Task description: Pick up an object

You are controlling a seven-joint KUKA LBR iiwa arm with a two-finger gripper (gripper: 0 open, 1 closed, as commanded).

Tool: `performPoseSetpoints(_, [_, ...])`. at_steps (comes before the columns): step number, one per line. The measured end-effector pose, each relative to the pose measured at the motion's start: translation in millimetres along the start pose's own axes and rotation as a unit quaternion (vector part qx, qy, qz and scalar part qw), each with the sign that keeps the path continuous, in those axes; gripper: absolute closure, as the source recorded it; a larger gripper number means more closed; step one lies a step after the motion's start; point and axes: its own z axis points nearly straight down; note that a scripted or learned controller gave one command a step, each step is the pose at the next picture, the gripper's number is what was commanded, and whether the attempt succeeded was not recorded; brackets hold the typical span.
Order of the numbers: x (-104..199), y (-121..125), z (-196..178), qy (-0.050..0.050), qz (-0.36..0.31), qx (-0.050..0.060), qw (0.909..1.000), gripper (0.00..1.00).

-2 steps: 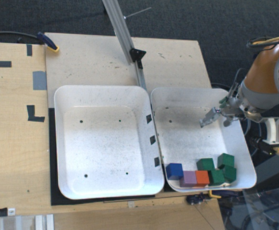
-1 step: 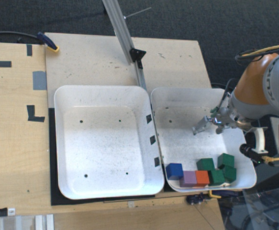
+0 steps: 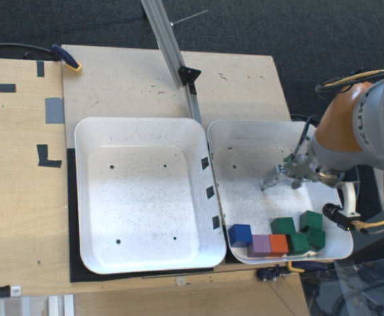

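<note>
Small coloured blocks point(image 3: 280, 237) lie clustered at the near edge of the right white bin point(image 3: 244, 137), below the two-finger gripper point(image 3: 278, 176). Whether its claw is open, I cannot tell.

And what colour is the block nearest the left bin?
Blue, seen in the camera view.

Small blocks huddle along the near edge of the right bin point(image 3: 244, 140): a blue block point(image 3: 240, 234), a purple block point(image 3: 261, 244) and an orange block point(image 3: 278, 243) in a touching row. Several green blocks point(image 3: 301, 232) cluster just right of them.
</note>
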Motion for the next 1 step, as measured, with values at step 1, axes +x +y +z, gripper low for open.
performPoseSetpoints(1, [0.7, 0.5, -11.5, 0.001, 0.000, -0.001, 1.0000, 1.00])
